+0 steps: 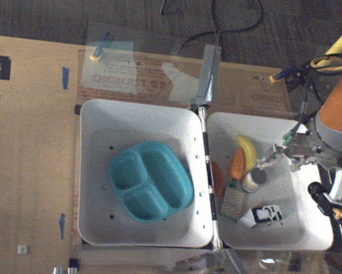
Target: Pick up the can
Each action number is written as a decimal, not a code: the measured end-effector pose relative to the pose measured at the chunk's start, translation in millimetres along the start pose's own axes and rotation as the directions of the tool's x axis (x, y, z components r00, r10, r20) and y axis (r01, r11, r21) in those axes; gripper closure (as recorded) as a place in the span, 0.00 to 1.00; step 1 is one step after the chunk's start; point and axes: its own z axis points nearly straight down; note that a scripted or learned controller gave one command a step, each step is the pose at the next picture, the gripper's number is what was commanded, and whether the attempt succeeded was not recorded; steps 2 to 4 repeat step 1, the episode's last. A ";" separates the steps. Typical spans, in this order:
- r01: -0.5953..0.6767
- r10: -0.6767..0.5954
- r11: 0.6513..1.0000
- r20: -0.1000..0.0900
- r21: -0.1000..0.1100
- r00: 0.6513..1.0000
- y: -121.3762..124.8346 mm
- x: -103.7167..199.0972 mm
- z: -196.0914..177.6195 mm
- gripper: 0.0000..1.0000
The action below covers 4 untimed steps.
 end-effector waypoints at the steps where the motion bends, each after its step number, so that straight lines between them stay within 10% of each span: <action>1: -0.025 0.025 1.000 0.001 -0.003 1.000 29.5 -17.6 98.5 0.00; 4: -0.025 0.025 1.000 0.001 -0.003 1.000 29.5 -17.6 98.5 0.00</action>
